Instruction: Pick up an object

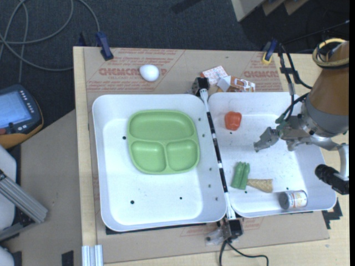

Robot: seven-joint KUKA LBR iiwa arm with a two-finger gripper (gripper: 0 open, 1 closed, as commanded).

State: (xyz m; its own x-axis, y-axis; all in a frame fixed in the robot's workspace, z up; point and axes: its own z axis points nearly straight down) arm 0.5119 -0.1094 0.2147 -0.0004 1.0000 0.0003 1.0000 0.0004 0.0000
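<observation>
The right bin point(277, 107) holds a small orange-red object point(233, 120) near its back left. A green block point(241, 175) and a tan wedge point(260, 185) lie side by side toward the front, and a small silver can point(293, 199) lies on its side at the front right. My gripper point(267, 139) reaches in from the right over the middle of this bin. It is right of the orange-red object and above the green block, with nothing seen in its grasp.
In the left bin point(111, 193) sits a green divided plate point(163, 141). On the cardboard behind the bins lie a white ball point(148, 72) and some small packets point(224, 81). Blue clamps point(103, 44) hold the board's back edge.
</observation>
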